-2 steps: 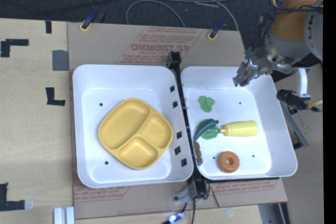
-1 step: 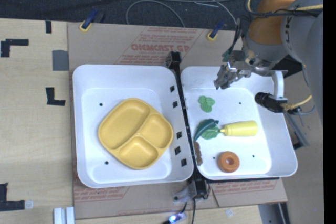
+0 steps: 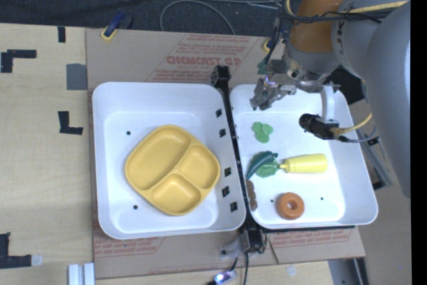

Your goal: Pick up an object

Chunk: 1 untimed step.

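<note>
Hovering at the back of the right bin [image 3: 347, 207], the gripper [image 3: 265, 95] hangs above bare white floor, with nothing visible between its fingers; from this angle I cannot tell whether it is open or closed. Its position looks like a staging point, high and clear of the toys, from which it can drop onto whichever piece is chosen.

The candidates all lie in that right bin. A small green leafy piece [image 3: 262, 132] sits nearest, just in front of the gripper. Further forward a yellow corn-like piece [image 3: 305, 163] lies on its side, its green husk end [image 3: 261, 165] touching it and pointing toward the divider between the bins. A brown ring, doughnut-shaped [image 3: 291, 205], rests near the front wall, apart from the rest.

The left bin [image 3: 107, 163] holds a yellow divided plate [image 3: 172, 169], lying flat and slightly turned, well away from the arm; it probably serves as the other side of a sorting layout rather than the present target.

The green leafy piece seems the likeliest pick, being closest and free of neighbours, so the fingers could straddle it without nudging anything. The task has not yet reached a grasp.
</note>
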Each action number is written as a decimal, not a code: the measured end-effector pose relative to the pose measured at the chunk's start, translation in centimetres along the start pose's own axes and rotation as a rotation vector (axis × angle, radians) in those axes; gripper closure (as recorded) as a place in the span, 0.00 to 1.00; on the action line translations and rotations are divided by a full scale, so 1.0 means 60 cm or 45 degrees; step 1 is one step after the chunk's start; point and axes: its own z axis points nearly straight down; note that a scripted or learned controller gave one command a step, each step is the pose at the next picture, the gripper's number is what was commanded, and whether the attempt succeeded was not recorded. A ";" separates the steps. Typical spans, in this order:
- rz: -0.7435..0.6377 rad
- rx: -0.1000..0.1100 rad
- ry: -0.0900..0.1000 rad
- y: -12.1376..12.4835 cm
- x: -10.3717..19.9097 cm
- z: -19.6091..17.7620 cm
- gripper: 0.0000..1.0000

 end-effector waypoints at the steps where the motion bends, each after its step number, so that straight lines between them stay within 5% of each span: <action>1: 0.001 0.001 -0.001 -0.012 0.075 -0.011 1.00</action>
